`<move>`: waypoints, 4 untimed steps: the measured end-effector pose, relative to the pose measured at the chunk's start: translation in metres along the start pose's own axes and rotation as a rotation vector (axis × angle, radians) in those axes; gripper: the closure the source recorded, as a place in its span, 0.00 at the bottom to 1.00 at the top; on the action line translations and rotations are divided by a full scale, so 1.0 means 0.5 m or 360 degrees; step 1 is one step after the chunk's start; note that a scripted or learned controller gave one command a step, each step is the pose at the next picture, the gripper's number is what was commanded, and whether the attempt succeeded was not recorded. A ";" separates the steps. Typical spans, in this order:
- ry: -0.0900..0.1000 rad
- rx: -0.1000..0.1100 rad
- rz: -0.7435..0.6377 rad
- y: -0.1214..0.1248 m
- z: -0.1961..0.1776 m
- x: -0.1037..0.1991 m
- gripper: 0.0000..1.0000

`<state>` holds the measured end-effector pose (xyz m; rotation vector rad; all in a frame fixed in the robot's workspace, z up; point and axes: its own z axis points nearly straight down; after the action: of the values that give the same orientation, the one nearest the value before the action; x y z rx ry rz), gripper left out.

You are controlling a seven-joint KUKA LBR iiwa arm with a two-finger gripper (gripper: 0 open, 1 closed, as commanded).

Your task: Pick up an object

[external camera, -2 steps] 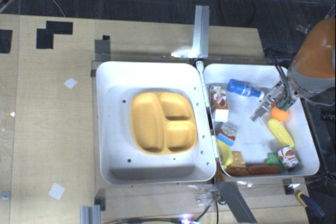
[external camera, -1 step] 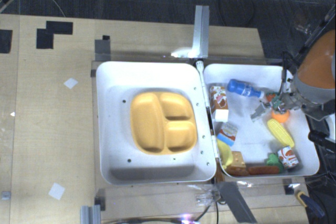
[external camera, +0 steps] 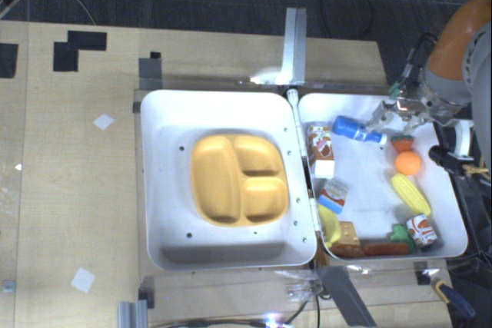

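Camera view catches the gripper (external camera: 393, 113) hanging over the right bin's (external camera: 361, 165) far corner, just beside the blue bottle (external camera: 357, 129), probably lining up a grab, though I cannot tell whether it is clenched or released.

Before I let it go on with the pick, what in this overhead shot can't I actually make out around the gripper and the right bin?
- gripper: finger state unreadable in the camera view, small and blurred against the right bin rim.
- blue bottle: contact with the gripper cannot be told.
- arm: cut off by the right edge.
- red item above the orange ball: too small to identify.
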<state>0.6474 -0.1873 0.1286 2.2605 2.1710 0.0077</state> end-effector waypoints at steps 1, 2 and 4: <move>0.0000 -0.0003 -0.0209 -0.136 0.079 0.035 0.00; -0.0001 -0.0006 -0.0071 -0.192 0.077 0.017 0.00; 0.0001 -0.0003 0.0263 -0.152 0.077 -0.001 1.00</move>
<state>0.5716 -0.1848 0.0897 2.4314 1.9762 0.0113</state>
